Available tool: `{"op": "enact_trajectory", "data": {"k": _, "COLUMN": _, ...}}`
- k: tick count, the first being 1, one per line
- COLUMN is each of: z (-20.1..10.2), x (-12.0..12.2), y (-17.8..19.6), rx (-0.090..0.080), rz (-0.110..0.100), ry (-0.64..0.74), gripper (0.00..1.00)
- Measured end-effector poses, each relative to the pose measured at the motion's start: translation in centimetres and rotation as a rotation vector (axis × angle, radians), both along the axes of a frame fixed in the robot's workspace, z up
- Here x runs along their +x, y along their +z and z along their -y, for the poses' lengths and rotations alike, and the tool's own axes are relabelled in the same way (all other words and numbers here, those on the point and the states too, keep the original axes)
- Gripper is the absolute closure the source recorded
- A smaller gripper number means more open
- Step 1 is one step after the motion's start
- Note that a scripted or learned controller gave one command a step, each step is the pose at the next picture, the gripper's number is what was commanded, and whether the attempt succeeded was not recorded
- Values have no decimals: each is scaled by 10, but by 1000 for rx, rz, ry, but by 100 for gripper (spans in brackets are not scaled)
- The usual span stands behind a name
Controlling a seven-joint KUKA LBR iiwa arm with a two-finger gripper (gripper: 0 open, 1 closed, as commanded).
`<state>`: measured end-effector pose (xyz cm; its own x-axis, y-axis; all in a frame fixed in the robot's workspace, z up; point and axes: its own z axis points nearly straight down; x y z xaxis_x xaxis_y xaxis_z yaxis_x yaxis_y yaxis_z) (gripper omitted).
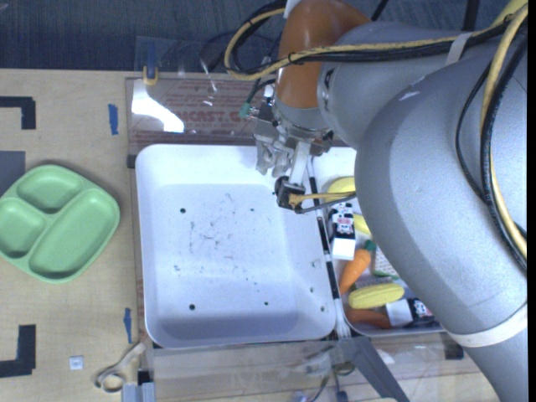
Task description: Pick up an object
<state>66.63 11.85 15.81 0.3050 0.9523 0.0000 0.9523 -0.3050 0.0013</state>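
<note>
My gripper (271,161) hangs over the far right corner of the left white bin (149,249), close to the wall shared with the right bin. The arm covers most of the right bin (345,325). In the uncovered strip of that bin lie a yellow banana-like piece (341,186), a small white and black box (343,225), an orange carrot (358,267), a yellow corn cob (375,295) and a dark bottle with a white label (410,311). I see nothing held at the gripper.
A green divided plate (54,221) sits on the wooden bench left of the bins. A clear plastic sheet (193,107) lies behind the left bin. Scissors-like handles (117,373) lie by the bench's front edge.
</note>
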Motion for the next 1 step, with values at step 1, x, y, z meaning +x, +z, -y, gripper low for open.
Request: {"op": "enact_trajectory", "data": {"k": 1, "z": -48, "x": 0, "y": 19, "rx": 0, "rz": -1, "ry": -49, "gripper": 100}}
